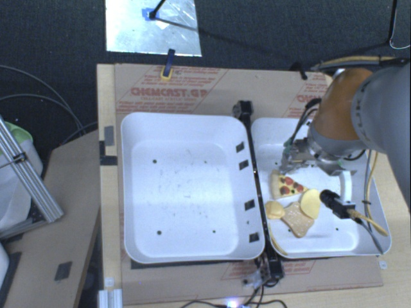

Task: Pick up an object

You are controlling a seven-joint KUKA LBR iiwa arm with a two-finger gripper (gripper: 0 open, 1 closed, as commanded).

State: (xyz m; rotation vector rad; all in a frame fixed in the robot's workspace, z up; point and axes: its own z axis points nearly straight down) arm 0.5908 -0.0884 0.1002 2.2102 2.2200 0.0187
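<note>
Claw (pixel 287 162) near pizza slice (pixel 288 185); toast (pixel 298 220), yellow pieces (pixel 311 202) close alongside.

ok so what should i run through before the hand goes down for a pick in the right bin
1. Things to pick in the shallow white right bin: ok, four toy food pieces lie near its left wall.
2. Hand lined up on a target: ok, it sits just above the pizza slice toy with red dots in the view.
3. Target standing apart: not ok, the yellow oval piece, tan toast-shaped piece and small yellow round piece crowd it.
4. Room beside the bin's left wall: cannot tell, the slice lies close to it.
5. Hand height over the slice: cannot tell from one slanted view.
</note>
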